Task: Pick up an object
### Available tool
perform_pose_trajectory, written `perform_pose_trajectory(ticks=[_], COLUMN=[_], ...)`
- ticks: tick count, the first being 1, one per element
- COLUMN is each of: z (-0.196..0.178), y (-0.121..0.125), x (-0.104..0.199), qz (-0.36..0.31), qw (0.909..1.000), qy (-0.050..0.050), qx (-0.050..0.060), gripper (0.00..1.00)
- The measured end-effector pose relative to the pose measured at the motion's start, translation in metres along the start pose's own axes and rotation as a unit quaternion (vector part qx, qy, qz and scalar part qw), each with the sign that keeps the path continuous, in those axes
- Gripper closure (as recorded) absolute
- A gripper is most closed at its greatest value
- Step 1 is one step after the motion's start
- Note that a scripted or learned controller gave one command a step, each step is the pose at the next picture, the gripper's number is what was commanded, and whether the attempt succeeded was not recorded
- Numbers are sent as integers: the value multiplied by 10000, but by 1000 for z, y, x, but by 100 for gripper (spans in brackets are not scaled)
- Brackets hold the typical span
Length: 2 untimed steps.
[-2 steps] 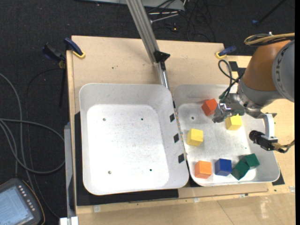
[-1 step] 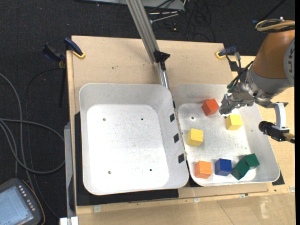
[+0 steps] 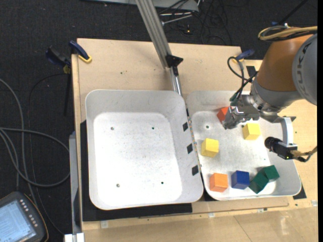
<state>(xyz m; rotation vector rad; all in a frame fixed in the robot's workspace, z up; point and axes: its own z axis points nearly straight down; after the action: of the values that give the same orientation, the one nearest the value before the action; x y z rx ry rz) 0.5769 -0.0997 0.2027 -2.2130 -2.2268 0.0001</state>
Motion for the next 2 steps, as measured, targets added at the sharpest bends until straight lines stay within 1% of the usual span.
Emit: perform_pose_trajectory(ticks=[1, 2], z=[-15, -17], y=[-14, -27], x=[58, 119], qz=[-12, -16], qw=[10000, 10000], qy=[5, 8], qx=[-6, 0], gripper=[100, 100])
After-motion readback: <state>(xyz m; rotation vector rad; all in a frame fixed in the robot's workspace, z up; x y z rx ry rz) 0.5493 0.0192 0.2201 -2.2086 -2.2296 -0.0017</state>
